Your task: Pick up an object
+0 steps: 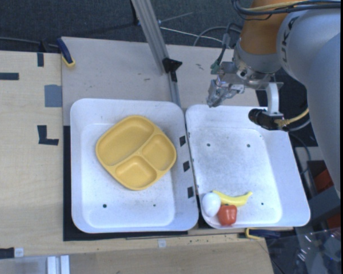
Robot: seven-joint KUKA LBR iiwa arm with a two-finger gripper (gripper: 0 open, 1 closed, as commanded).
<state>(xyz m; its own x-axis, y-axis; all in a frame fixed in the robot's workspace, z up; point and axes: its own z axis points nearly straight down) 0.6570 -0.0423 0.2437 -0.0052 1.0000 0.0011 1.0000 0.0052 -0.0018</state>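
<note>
The bench (pixel 23 170) fills most of the camera view, a pale wood top with dark tape marks at its left and a grey board under the two white bins. The arm (pixel 308 44) comes in from the right, grey, with an orange band (pixel 271 10) above the wrist, and it hangs over the far edge of the right bin. The left bin (pixel 83 204) and the right bin (pixel 286 170) sit side by side, their inner rims touching along the middle. A slanted metal pole (pixel 151 30) crosses the bench behind them and ends near the spot where the bins meet. In the left bin lies a yellow plate (pixel 136 152) with three sections, set at an angle in the far half of the bin. The gripper (pixel 215 100) points down at the far left corner of the right bin, with nothing seen between its fingers; whether they are spread or closed cannot be told. At the near edge of the right bin, well apart from the gripper, three small things lie bunched together: a yellow banana (pixel 235 198), a white ball (pixel 211 204) just left of it, and a red piece (pixel 228 214) touching both.
</note>
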